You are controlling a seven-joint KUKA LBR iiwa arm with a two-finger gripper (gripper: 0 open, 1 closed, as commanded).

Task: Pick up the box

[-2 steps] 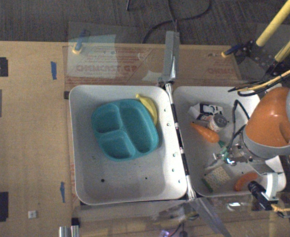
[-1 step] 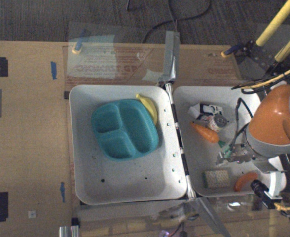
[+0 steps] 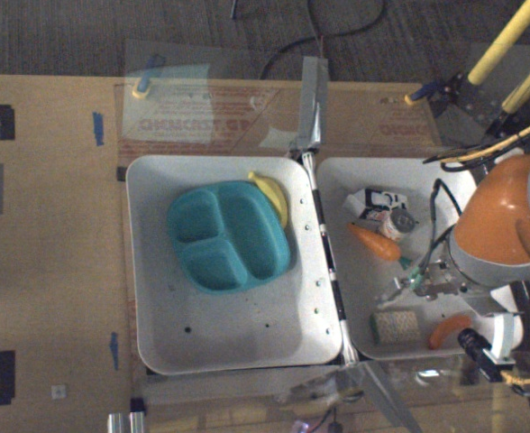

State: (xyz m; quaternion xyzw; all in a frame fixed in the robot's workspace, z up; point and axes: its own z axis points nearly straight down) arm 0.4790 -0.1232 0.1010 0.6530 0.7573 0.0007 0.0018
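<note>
A small black and white box (image 3: 379,200) lies at the back of the right bin (image 3: 355,174), beside a small round tin (image 3: 400,221). My gripper (image 3: 411,282) hangs over the middle of that bin, below the orange wrist band (image 3: 504,215). It sits in front of the box, clear of it, with an orange carrot (image 3: 376,243) lying in between. A tan, box-shaped block (image 3: 396,326) rests just in front of the gripper near the bin's front wall.
An orange piece (image 3: 447,331) lies at the right bin's front right. The left bin (image 3: 157,323) holds a teal divided plate (image 3: 231,236) with a yellow banana (image 3: 272,194) at its back edge. A metal rail (image 3: 324,251) separates the bins.
</note>
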